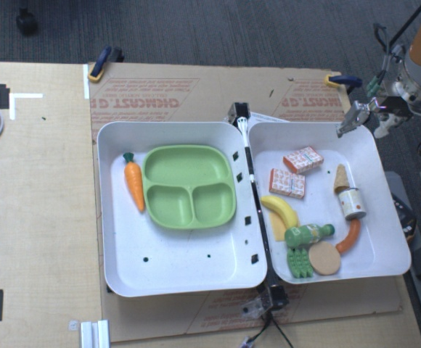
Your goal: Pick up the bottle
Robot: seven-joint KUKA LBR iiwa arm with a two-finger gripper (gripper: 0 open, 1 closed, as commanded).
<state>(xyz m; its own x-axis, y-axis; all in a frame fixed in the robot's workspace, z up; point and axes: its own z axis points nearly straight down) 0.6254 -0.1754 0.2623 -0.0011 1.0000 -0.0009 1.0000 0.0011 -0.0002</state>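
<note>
Nearest us in the right bin [385, 259], we see a tan round disc [325, 259] beside a green studded block [298, 262], with the green bottle [309, 233] lying on its side just above them, cap pointing right toward a curved red sausage [348, 236]. A banana [281, 212] touches the bottle's left end, partly covering a yellow piece we cannot identify. Farther back lie a white cylinder [352, 202], an ice cream cone [340, 177] and two printed boxes [288, 183]. The left bin [116, 267] holds a green divided plate [190, 186] and a carrot [134, 183]. Farthest, the gripper [369, 118] hovers over the right bin's back corner, well apart from the bottle; its fingers look spread, nothing between them, though small and blurred. The arm is cut off at the edge.
</note>
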